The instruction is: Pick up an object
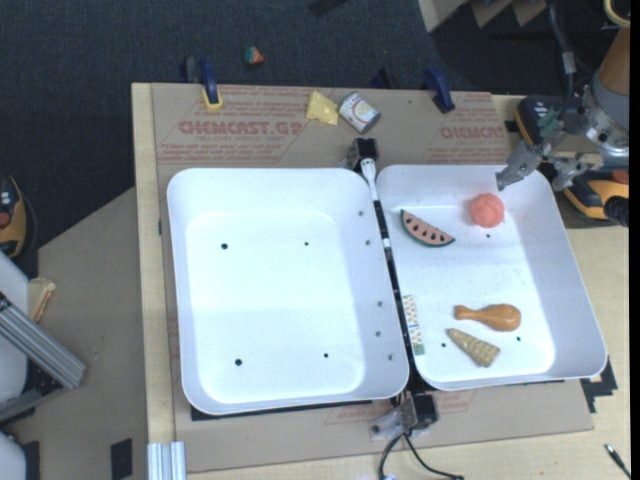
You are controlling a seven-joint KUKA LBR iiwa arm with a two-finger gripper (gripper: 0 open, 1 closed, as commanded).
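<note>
Glossy white right bin (pixel 570 298): round pink ball (pixel 487 210); metal gripper (pixel 543 173) above, spread, empty.

Your arm (pixel 615 88) is cut off by the right edge, so only its wrist end shows. The claw (pixel 540 168) is too small for you to tell its finger state. A small coloured object (pixel 254 56) on the dark floor is too tiny to identify.

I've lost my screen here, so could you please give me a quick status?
Gripper open above right bin's far edge, holding nothing. Pink ball nearest, untouched. Nothing blocking.
</note>
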